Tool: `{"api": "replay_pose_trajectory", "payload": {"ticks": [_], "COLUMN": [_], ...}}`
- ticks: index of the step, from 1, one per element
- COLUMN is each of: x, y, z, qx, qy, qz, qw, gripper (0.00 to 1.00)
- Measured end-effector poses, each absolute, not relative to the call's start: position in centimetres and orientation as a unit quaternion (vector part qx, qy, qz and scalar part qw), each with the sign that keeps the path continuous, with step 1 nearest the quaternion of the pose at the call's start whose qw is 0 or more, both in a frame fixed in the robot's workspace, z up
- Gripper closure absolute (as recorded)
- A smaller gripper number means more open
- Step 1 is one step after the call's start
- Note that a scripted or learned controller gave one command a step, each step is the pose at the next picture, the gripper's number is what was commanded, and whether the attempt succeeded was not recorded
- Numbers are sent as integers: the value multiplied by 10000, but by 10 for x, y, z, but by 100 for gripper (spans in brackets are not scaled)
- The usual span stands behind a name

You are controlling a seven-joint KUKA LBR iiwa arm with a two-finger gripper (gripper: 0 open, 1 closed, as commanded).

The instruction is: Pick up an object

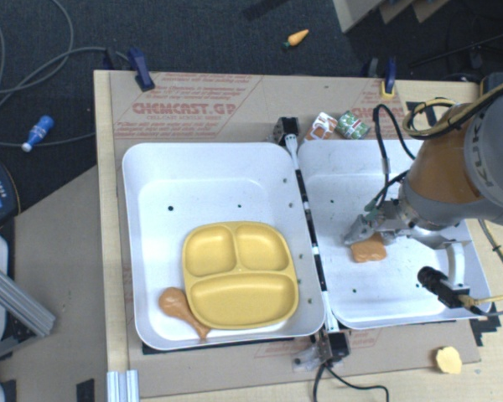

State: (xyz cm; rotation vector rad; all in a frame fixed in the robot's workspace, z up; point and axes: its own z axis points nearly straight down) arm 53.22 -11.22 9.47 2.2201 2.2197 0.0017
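Gripper [370,227] low in right bin [352,304], just above tan toy food piece [369,250], near bin centre. Jaws state: cannot tell, wrist hides them. Best: centre over piece, straddle narrow side, close fully before lift. Yellow divided plate [239,275], drumstick [181,306] in left bin.

The arm [478,153] is a thick, rounded thing, smooth grey casing at the upper joint with a broad orange band [443,174] wrapped round it below that. Under the band sits another grey collar, paler and slightly glossy, narrowing toward the wrist. Thin black cables [388,159] loop out from the side of the orange section and trail down toward the tool end. The gripper [367,229] itself is small and metallic, grey with darker fittings, too fine to make out screws.
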Motion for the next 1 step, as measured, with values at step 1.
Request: {"api": "replay_pose_trajectory", "payload": {"ticks": [1], "x": [552], "y": [-49], "z": [191], "qx": [7039], "qy": [7102], "qz": [47], "qw": [36], "gripper": [100]}}
